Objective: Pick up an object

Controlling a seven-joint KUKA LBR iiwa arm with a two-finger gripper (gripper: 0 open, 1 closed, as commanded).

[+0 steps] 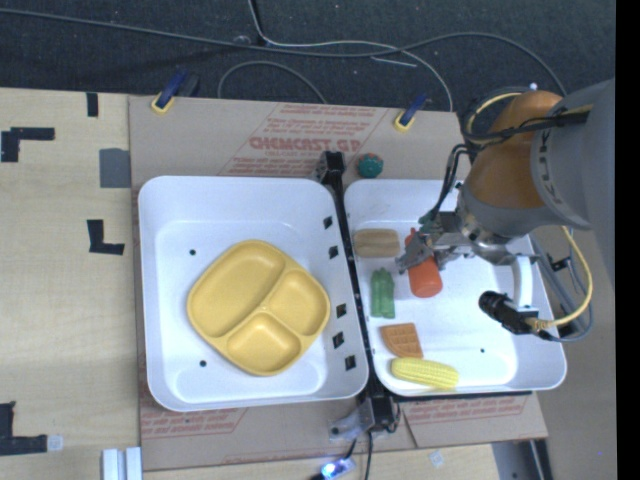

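Target object: a small red-orange piece, maybe a toy carrot or pepper, lying in the right bin near its middle, a little toward the top.
Hand: the hand is just above the red piece and seems to touch its upper end. Whether it is open or closed I cannot tell; the wrist hides that part.
Grasp state: I see no object lifted, so I judge that the pick is not yet made.
Close neighbours: a green piece lies just beside the red one on its left; a tan bread-like piece is near, above the green one.
Farther items: an orange cracker-like square and a corn cob lie lower in the same bin, well apart from the hand.
Left bin: the left bin carries a yellow divided plate.
Bench: a teal ball rests on the bench just outside the right bin's top edge.
Risk: the red piece looks rounded, so it may roll or slip away on closing, possibly against the green piece.
Second risk: the contact looks near the end of the piece, not its middle, so a lift may tilt and drop it.
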